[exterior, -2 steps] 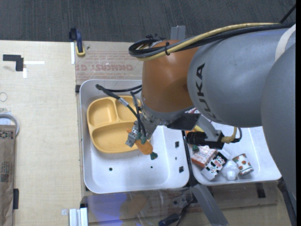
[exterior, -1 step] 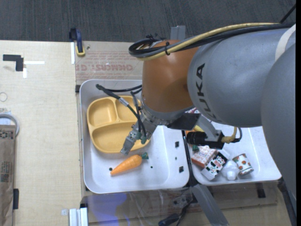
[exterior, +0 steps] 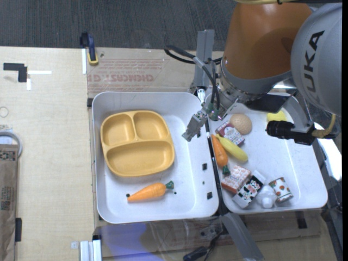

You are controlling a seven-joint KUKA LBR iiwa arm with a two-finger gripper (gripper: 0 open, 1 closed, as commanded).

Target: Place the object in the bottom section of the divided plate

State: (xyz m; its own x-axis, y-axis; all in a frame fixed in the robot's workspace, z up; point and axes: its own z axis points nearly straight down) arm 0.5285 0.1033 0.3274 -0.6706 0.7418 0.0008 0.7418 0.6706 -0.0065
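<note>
Carrot [exterior: 147, 192] lies below the plate [exterior: 137, 143] — tool [exterior: 197, 125] apart; bare.

overhead, slanted down on both bins [exterior: 103, 162]

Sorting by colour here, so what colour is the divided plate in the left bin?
Yellow all over, the divided plate, seen best in the camera view.

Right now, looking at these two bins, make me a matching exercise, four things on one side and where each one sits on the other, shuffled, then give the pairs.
Things:
1. divided plate
2. loose carrot
3. gripper
4. banana

Places:
A. right bin, beside a second carrot
B. over the left bin's right side
C. left bin, upper left part
D. left bin floor, just below the plate

Pairs: 1-C, 2-D, 3-B, 4-A
</note>
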